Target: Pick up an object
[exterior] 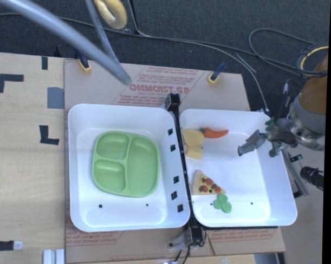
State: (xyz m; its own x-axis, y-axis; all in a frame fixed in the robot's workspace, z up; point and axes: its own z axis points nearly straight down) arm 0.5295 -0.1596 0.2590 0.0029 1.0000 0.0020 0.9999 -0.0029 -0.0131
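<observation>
While the arm (310, 115) reaches in from the right, its gripper (261, 144) hangs over the right side of the right bin (271, 213). Its two fingers (249, 144) stand spread apart with nothing between them. All the small objects lie in that bin's left half, well apart from the gripper. A carrot (214, 132) rests near the far edge, just beside a yellow cheese block (192, 143) that sits against the divider. Nearer the camera lies a pizza slice (206, 185), and a green piece (223, 203) sits just beside its lower right corner. A green tray (125, 163) with three compartments lies flat in the left bin (81, 126). Both bins sit on a cardboard sheet (156, 82) on the wooden surface (23, 167).
</observation>
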